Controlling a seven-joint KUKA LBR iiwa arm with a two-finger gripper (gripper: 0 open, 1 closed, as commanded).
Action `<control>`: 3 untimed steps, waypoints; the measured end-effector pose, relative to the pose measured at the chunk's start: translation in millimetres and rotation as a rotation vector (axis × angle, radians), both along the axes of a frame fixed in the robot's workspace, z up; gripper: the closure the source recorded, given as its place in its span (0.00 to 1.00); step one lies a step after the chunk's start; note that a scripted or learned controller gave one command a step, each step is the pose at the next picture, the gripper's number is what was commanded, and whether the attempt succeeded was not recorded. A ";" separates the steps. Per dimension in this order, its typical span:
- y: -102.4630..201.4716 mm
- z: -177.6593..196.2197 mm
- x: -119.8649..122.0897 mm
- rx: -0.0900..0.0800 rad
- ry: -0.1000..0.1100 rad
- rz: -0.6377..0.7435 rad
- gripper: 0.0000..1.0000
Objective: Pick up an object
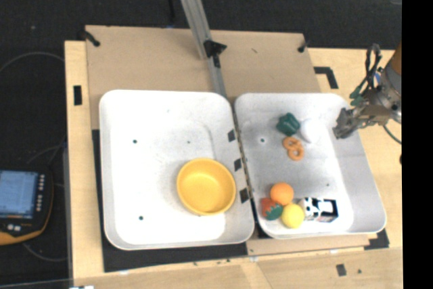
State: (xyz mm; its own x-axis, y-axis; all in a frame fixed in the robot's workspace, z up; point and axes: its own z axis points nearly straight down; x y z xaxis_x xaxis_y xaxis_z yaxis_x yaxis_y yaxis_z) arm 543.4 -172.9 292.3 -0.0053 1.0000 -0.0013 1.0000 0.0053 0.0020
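- Fingers first: from my seat I can't make out whether they are spread or closed. The gripper [344, 125] is a dark, small shape at the right rim of the right bin [352, 172], and nothing is visible between its tips.
- I judge the step in hand to be the approach. The gripper sits over the bin's right edge, not yet over any object, and nothing has been lifted.
- Candidates all lie in the right bin. A green block [288, 123] sits near the top, with a small orange ring-shaped piece [293, 147] just below it. Both are the nearest to the gripper, off to its left.
- Toward the bin's front edge there is a tight cluster: an orange ball [282, 193], a yellow ball [293, 216], something red and green [271, 210] tucked against them, and a black-and-white box [319, 209] just beside the yellow one.
- The left bin [135, 125] carries a yellow bowl [206, 186], well apart from the arm.
- My read of the next move: slide left over the green block, since it stands free of its neighbours, line the fingers across it, then descend. The front cluster looks riskier, as the pieces touch and could be nudged aside.
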 end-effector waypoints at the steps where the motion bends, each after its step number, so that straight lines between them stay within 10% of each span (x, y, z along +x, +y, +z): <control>1: 53.7 -17.6 6.9 0.001 0.001 0.001 1.00; 3: 145.2 -19.2 18.7 0.002 -0.002 0.002 1.00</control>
State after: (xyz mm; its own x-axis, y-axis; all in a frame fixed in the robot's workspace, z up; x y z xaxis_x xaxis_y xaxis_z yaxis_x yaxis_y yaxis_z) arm 562.1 -27.7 273.0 -0.0074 1.0000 0.0009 1.0000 0.0074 0.0037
